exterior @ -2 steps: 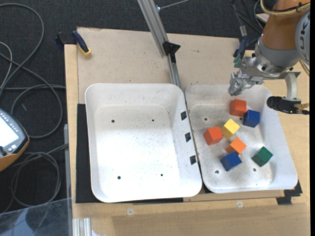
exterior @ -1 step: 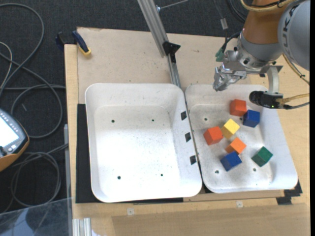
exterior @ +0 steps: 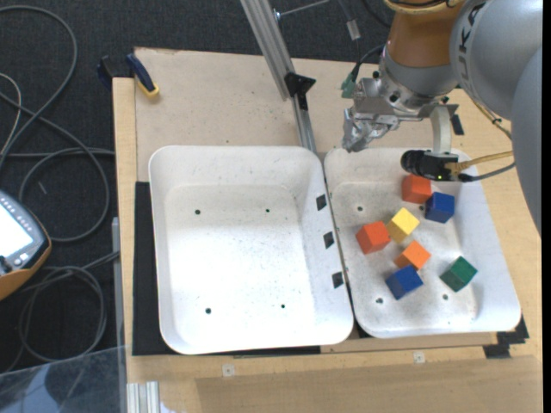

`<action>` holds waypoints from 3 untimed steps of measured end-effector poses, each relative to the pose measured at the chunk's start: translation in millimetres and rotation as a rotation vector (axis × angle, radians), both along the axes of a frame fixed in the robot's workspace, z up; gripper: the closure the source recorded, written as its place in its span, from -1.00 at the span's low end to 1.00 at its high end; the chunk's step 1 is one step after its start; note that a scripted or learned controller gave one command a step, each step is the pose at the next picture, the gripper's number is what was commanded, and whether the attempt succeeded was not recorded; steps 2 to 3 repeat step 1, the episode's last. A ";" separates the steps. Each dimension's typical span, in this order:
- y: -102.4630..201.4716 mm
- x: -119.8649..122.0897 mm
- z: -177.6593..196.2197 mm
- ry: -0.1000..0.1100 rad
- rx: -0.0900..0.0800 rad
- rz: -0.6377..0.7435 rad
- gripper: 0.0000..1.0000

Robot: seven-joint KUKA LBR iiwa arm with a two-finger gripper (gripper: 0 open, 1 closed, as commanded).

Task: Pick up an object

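I see the jaws (exterior: 357, 138) of the grey arm (exterior: 482, 33) hanging over the far edge of the right bin (exterior: 495, 274), close to the ridge where both bins meet; I cannot tell if they are wide or narrow, because the metal parts blur together from this angle; nothing is visible between them.

All the cubes lie in the right bin, nearer to me than the jaws and toward the arm's side; the closest ones to the jaws are the red-orange cube (exterior: 416, 188) and the blue cube (exterior: 439, 206), which touch each other; just beside them is the yellow cube (exterior: 404, 224), and it leans against a red cube (exterior: 373, 237); a small orange cube (exterior: 416, 254) sits a little further from the jaws, touching a second blue cube (exterior: 403, 281); the green cube (exterior: 459, 274) is the most distant one from the jaws and stands apart.

The left bin (exterior: 172, 196) lies on the other side of the jaws; behind it, on the wooden surface (exterior: 215, 101), a yellow and blue tool (exterior: 143, 75) rests well apart from the jaws.
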State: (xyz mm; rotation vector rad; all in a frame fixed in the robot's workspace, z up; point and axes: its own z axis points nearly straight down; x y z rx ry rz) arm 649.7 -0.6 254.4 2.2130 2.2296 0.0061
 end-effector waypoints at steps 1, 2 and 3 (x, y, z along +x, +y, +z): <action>63.3 12.7 -3.1 0.000 0.000 0.000 1.00; 63.3 12.7 -3.1 0.000 0.000 0.000 1.00; 63.3 12.7 -3.1 0.000 0.000 0.000 1.00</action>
